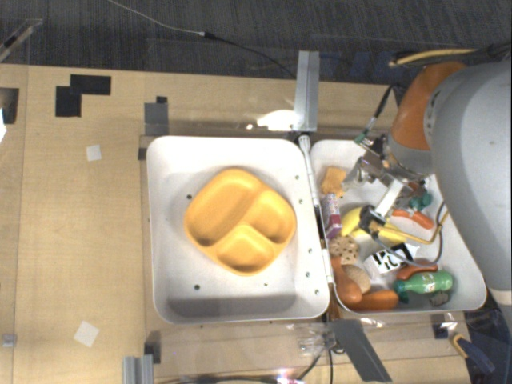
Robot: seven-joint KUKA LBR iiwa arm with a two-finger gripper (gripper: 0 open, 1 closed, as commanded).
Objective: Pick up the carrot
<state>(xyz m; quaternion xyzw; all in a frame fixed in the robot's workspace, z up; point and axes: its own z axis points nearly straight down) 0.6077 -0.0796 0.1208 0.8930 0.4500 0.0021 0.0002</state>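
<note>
The carrot (410, 216) lies in the right bin (472, 282), in the upper part of its clutter, and it looks to be resting there and not lifted, so as I judge it the pick is not yet made. It is small and partly covered, and I read it as an orange body with a green tuft just above it at about 1 o'clock. Its long axis seems to run roughly from 9 to 3 o'clock, tipping slightly down toward 4, with the leafy end on the 3 o'clock side; that reading is uncertain. The gripper (382, 205) is just beside it at 9 o'clock, low among the items, and the carrot does not sit inside it. Whether the claw is apart or together I cannot tell. What is left, then, is to get the claw around the orange body, close on it and raise it clear. A banana (376, 232) lies just at 7 o'clock of the carrot, under the gripper, near enough to be caught by mistake. Farther toward 6 o'clock are a black-and-white tag (390, 257), a green bottle (424, 282) and a sausage (373, 299). Well off at 9 o'clock, the left bin (172, 294) holds a yellow dish (240, 219).
</note>
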